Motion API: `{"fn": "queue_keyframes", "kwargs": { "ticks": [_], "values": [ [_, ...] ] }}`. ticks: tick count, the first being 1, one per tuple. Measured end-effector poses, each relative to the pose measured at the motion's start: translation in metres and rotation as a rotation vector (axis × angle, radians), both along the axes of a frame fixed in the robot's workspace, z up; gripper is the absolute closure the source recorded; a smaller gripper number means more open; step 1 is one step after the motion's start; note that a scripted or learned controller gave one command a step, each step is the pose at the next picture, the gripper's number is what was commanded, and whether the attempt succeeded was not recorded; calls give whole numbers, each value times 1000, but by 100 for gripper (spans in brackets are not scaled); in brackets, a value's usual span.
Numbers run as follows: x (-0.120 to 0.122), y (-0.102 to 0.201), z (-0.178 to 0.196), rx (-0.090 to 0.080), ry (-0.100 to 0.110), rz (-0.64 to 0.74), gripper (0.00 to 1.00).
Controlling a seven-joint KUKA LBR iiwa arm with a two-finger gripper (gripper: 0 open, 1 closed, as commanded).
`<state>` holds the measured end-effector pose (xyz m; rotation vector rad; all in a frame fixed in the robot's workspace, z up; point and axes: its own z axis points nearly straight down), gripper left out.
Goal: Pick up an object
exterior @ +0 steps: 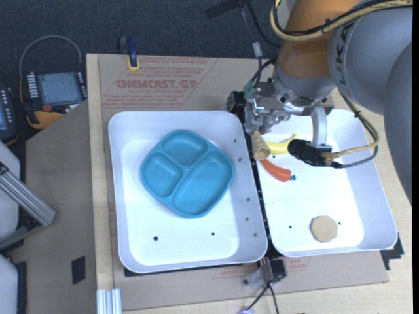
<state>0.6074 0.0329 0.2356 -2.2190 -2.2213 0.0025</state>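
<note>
1. The bench (72,195) carried two shallow white bins side by side: the left bin (131,237) and the right bin (366,214).
2. A blue divided plate (188,172) with three compartments lay flat in the middle of the left bin, turned at a slant to the bin's walls.
3. The arm (366,38), grey with an orange band (314,12), reached in from the right and hung over the far left corner of the right bin.
4. The pincer (265,120) pointed down at that corner, just above a small tan object (261,148); whether it was released or clenched could not be told.
5. A yellow banana-shaped piece (280,146) lay just right of the tan object, partly behind a black fitting (308,152) with a cable.
6. An orange carrot-shaped piece (276,170) lay just nearer, beside the bin's left wall.
7. A round tan disc (323,228) lay well apart from these, towards the near edge of the right bin.
8. Nothing was seen between the fingers.
</note>
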Motion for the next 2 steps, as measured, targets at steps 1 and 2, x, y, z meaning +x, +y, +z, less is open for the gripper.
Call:
{"fn": "queue_keyframes", "kwargs": {
  "ticks": [1,2],
  "values": [
    [4,44,-11,0,-1,2,100],
    [4,43,-10,0,-1,0,0]
  ]
}}
